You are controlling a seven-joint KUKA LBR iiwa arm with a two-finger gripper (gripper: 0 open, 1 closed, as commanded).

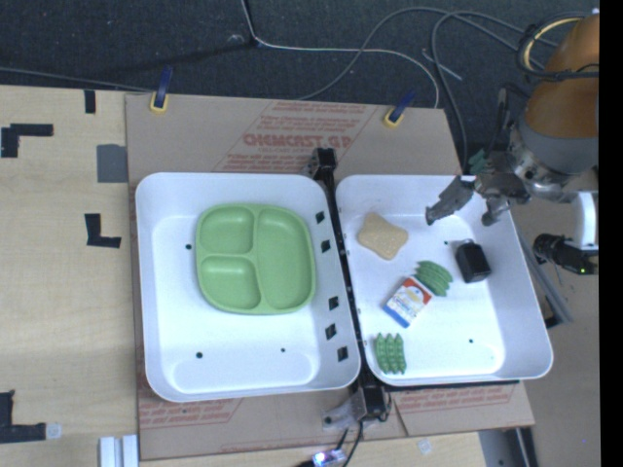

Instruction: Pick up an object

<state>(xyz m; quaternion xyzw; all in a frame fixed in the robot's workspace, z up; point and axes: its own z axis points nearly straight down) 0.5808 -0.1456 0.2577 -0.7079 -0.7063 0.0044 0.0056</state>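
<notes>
A: Tan sponge (382, 235), upper left of the right bin (506, 353): a likely pick?

B: Probably. It looks light and soft, and should yield when squeezed across its short sides. The black block (473, 262) beside it seems stiff and smaller.

A: Gripper (468, 205) state?

B: Fingers spread wide, nothing between them, poised over the bin's upper right, apart from the sponge.

A: Left bin (165, 358)?

B: Green divided plate (257, 259), no concern here.

Red print on the brown cardboard sheet (292, 134) under the white bins, seen upside down, approx. "CHEMCAST GP"; smaller lines beside it illegible. Small red-white-blue packet (407, 301) has print, too small to read.
</notes>
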